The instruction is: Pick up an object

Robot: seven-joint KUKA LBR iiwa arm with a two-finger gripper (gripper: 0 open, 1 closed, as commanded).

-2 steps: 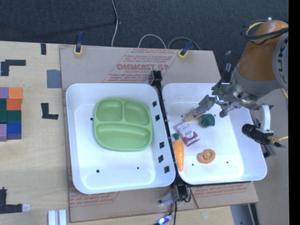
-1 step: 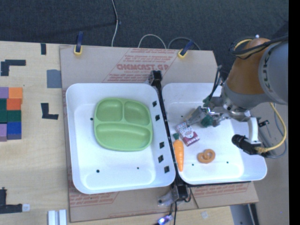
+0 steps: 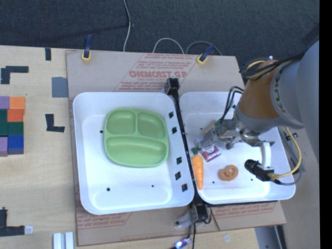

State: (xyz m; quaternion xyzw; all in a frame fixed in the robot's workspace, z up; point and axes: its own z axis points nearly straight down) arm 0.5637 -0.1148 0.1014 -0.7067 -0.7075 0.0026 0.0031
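In the right bin (image 3: 270, 191) lie an orange carrot (image 3: 197, 171) by the left wall, a small maroon-and-white packet (image 3: 210, 153), and a tan pretzel-like piece (image 3: 227, 173). My gripper (image 3: 213, 134) hangs low in that bin, just above and right of the packet, its metal fingers pointing left. Nothing shows between the fingers. The grey arm with its orange band (image 3: 258, 95) reaches in from the right.
A green divided plate (image 3: 136, 137) rests in the left bin (image 3: 88, 191). A black divider with clips (image 3: 179, 139) runs between the bins. Coloured blocks (image 3: 13, 126) sit at the far left of the bench. A black cable connector (image 3: 258, 169) hangs near the pretzel piece.
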